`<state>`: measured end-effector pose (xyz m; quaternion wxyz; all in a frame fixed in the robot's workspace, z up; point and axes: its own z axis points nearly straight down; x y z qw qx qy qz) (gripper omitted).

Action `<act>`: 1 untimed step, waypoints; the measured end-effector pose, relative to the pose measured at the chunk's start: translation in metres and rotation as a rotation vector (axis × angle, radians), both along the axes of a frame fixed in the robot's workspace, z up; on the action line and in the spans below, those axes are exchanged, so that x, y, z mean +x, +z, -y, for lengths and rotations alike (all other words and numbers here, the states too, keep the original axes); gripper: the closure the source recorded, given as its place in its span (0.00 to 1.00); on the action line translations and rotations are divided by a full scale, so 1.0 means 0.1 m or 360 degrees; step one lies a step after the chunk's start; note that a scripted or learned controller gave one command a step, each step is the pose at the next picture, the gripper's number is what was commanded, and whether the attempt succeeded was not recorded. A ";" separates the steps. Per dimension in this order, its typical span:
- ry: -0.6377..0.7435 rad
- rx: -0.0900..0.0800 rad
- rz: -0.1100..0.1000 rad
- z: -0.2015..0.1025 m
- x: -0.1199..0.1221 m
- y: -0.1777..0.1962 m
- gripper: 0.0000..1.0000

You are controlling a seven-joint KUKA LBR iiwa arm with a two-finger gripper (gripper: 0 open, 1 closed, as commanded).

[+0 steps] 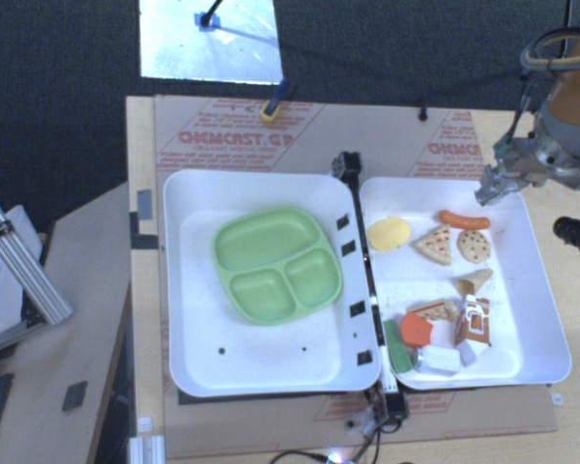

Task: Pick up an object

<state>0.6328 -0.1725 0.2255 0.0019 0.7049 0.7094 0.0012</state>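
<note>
Bench (222, 133) carries two white bins. Left bin (188, 259) has a green tray (275, 264). Right bin (532, 288) has toy food: sausage (464, 220), yellow piece (389, 232), cookie (474, 246). Gripper (491, 189) hangs over the right bin's far edge, just above the sausage; can't tell its opening, nothing visibly held.
</note>
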 end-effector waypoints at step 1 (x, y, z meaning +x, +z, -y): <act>0.0006 0.0004 -0.0001 -0.54 0.00 0.11 1.00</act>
